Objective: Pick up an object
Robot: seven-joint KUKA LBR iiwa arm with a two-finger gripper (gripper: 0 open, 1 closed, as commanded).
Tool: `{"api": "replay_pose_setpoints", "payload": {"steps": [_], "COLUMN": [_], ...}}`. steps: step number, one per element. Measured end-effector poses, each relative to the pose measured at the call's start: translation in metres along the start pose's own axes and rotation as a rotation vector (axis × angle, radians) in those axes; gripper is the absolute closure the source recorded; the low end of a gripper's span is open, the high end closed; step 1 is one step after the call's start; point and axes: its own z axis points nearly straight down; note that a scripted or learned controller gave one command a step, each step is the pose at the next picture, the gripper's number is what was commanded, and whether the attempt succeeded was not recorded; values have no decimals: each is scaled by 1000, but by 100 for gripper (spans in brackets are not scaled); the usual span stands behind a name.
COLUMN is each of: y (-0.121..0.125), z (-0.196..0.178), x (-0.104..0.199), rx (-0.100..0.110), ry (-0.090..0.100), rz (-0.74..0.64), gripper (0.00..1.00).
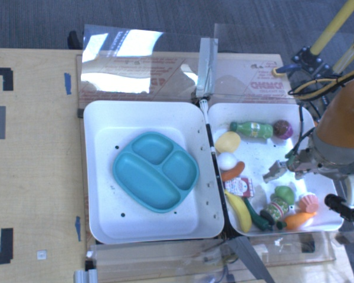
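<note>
Now we see the gripper (pixel 278 171) low over the right bin (pixel 256 114), and its jaws stand narrowly apart with nothing between them. The nearest toy is the green pepper (pixel 284 193), just in front of the jaws; the ketchup packet (pixel 240 187) lies to the left of that pepper. We should, in our judgement, center over one toy only, then descend straight, so neighbours are not pushed.

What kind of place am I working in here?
Likely a robot lab bench: two white bins, a blue divided plate, toy food like a banana, and the gripper above them.
</note>
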Motion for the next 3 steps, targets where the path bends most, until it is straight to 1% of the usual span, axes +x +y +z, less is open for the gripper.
{"api": "replay_pose_setpoints", "payload": {"steps": [1, 2, 3], "y": [57, 127, 143], "z": [20, -5, 16], "x": [39, 25, 24], "rx": [-14, -13, 7], "ry": [-3, -4, -6], "rz": [133, 70, -7], "gripper": [0, 0, 0]}}
